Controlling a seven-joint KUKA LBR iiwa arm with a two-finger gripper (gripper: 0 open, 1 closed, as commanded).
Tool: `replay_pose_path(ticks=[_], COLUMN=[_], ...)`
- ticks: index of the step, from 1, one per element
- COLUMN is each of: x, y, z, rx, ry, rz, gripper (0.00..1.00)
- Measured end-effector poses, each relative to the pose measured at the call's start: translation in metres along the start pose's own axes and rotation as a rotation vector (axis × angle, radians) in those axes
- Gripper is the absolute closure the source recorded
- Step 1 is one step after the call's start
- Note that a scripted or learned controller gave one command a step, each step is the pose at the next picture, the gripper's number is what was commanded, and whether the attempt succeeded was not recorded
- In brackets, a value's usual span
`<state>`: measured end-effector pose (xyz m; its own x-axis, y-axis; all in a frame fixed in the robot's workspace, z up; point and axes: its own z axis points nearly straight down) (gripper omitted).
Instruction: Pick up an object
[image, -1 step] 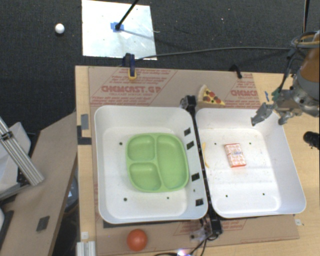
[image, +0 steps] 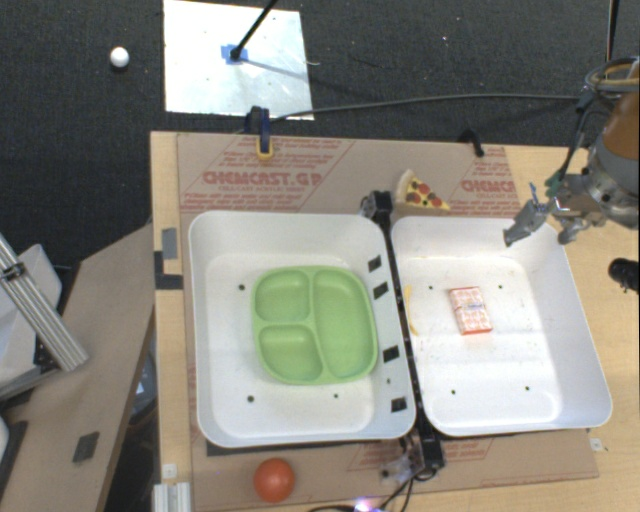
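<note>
Green divided plate in left bin; orange ball and pizza-slice toy outside on bench.

1. Arm: grey metal wrist housing, orange band above it.
2. Gripper: two slim grey metal fingers.
3. Thin dark cable runs alongside wrist.

arm cut off at right edge, small box print illegible
</note>
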<state>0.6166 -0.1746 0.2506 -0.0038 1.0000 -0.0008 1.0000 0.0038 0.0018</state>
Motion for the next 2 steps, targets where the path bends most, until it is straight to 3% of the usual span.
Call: replay_pose_path(ticks=[2], x=[-0.002], y=[0.005], z=[0.096], rx=[0.002], ry=[0.000], rz=[0.002], gripper=[0.00])
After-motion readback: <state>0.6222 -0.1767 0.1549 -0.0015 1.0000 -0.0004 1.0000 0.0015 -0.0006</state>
